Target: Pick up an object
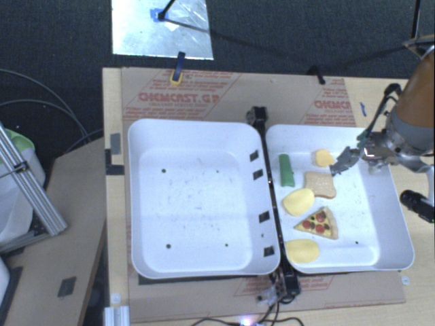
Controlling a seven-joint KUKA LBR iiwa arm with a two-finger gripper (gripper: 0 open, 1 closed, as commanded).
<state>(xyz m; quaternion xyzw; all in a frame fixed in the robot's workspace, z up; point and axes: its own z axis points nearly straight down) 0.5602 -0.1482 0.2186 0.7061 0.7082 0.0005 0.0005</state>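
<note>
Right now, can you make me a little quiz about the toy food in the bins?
1. True or false: the pizza slice lies in the right bin.
2. What colour is the stick-shaped piece near the divider? A red, B green, C blue.
3. Which toy lies nearest the gripper?

Key: 1 true. 2 B. 3 the small yellow piece at the top of the right bin.

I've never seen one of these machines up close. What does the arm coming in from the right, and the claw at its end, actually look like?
The arm is a thick rounded tube with an orange-brown band above the wrist and grey metal below it. A thin dark cable loops along its side down toward the wrist. The gripper at the end is small, built of grey and dark metal parts, tapering to slim dark fingers over the right bin.
</note>
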